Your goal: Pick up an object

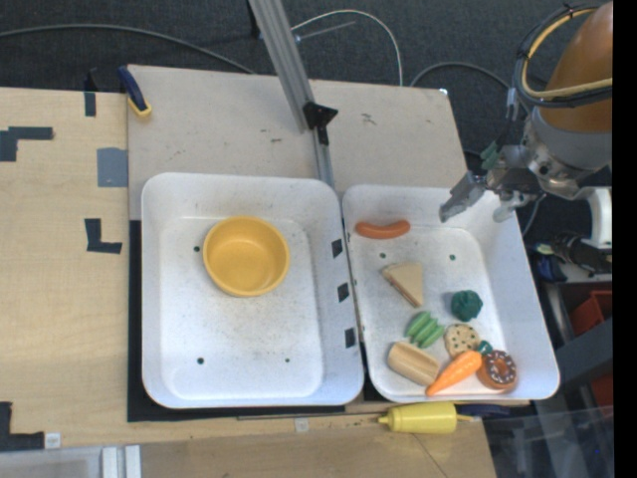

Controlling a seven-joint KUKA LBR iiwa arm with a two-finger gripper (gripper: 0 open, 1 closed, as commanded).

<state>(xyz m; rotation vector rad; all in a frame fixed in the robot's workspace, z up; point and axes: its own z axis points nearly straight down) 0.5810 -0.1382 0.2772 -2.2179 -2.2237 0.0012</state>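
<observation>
Above the right white plastic bin's (518,297) far corner I see my gripper (485,199) hovering, jaws spread and holding nothing. I judge this the approach step; next I must descend onto something, perhaps the orange toy sausage (382,229).

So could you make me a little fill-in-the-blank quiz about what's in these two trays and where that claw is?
1. The yellow bowl sits in the ____ bin.
2. The sausage lies near the right bin's ____ edge.
3. The carrot lies between the bread roll and the ____.
4. The claw hovers over the ____ bin's far corner.

Missing words: left; far; donut; right
</observation>
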